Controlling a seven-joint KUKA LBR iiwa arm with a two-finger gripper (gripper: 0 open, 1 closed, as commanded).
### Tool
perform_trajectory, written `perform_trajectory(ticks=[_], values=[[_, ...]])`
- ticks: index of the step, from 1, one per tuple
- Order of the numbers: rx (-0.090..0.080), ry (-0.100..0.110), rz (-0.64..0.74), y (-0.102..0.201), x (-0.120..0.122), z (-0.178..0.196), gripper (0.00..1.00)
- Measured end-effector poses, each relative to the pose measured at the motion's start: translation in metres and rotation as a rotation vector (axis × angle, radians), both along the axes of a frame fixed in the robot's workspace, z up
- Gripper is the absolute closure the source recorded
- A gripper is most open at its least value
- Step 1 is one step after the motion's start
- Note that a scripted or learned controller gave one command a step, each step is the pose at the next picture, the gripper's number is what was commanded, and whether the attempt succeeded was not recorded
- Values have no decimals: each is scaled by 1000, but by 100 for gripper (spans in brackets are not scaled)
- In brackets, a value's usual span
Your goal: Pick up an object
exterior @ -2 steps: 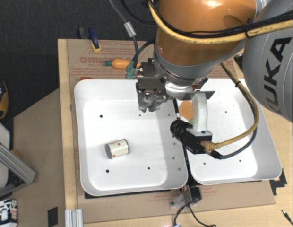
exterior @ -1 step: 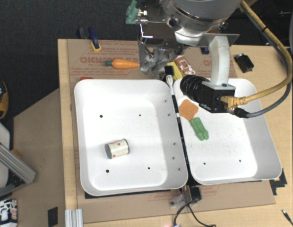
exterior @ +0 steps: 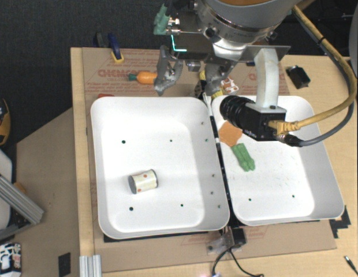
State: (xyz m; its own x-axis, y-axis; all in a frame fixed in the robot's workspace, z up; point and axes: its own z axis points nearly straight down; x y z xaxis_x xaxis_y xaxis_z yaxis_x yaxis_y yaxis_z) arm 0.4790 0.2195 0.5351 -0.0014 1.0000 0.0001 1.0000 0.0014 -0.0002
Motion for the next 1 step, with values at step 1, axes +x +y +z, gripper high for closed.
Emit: perform_trajectory(ticks=[1], values=[[2, -4, 2, 1, 0, 11, 100]])
